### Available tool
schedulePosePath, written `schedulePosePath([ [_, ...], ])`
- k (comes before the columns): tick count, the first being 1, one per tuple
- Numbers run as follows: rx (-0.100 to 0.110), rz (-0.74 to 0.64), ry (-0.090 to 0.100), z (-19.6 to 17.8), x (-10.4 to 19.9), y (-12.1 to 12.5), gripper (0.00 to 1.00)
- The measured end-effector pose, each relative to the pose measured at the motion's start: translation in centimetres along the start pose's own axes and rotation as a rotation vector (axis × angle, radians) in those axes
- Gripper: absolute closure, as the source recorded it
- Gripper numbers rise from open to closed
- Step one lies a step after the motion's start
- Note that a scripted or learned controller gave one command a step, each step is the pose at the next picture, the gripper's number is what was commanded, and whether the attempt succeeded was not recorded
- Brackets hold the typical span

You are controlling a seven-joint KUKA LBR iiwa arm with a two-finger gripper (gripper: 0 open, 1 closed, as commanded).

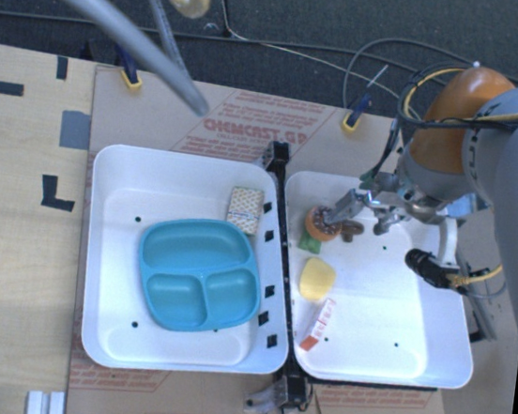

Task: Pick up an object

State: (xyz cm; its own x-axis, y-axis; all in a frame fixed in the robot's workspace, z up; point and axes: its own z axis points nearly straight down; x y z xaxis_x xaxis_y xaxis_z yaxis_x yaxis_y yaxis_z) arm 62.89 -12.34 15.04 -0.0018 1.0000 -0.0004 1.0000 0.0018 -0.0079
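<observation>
The right bin [409,363] holds a round orange and brown toy [319,223] at its far left, with a small green piece [309,244] just below it. A yellow block [317,278] and a red and white tube [317,325] lie nearer the front. My gripper [359,220] hangs over the back of this bin, just right of the round toy. Its fingers [342,209] are spread open with nothing between them. The left finger reaches close to the toy's right side.
The left bin [105,228] holds a blue divided plate [199,274] and a small patterned box [245,208] at its back right. A black divider [277,251] runs between the bins. Cables [440,268] trail from the wrist over the right bin's far side.
</observation>
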Motion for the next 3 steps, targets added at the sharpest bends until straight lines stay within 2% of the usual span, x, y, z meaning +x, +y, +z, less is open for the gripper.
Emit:
schedulePosePath([
  [1,-0.003,0.0,0.0,4.4,-0.3,-0.2,0.0],
  [2,-0.017,-0.002,0.01,5.9,0.2,0.4,0.0],
  [3,-0.024,-0.006,0.007,4.6,0.3,0.5,1.0],
])
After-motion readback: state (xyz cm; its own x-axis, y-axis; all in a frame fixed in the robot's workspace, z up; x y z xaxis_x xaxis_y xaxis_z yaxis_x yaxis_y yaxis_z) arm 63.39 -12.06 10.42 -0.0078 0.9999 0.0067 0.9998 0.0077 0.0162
